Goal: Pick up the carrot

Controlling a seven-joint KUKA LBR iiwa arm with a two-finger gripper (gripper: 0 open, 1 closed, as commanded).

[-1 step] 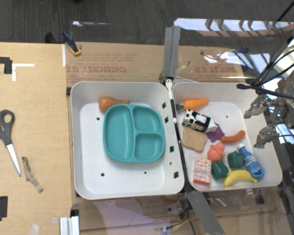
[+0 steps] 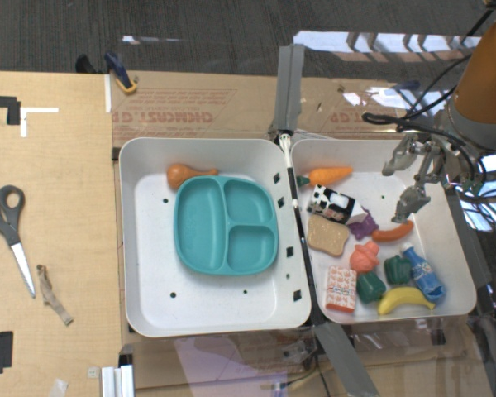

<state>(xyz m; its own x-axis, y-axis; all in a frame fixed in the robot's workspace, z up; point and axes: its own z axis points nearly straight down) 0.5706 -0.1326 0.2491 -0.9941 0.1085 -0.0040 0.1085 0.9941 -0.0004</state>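
The carrot (image 2: pixel 329 174) is orange with a green stub and lies along the far wall of the right bin (image 2: pixel 459 246), near its left corner. My gripper (image 2: pixel 409 190) hangs over the right side of that bin, well to the right of the carrot. Its grey fingers (image 2: pixel 412 200) point down toward a red sausage-shaped toy (image 2: pixel 392 232) just beneath them. Nothing shows between the fingers.
The right bin also holds a black-and-white cow (image 2: pixel 331 203), toast (image 2: pixel 327 236), a purple piece (image 2: pixel 363 224), peach, green pepper, banana (image 2: pixel 405 301), blue bottle and a red-white carton. The left bin (image 2: pixel 140 246) holds a teal divided plate (image 2: pixel 226 225) and an orange drumstick (image 2: pixel 188 173). Scissors (image 2: pixel 10 226) lie on the bench.
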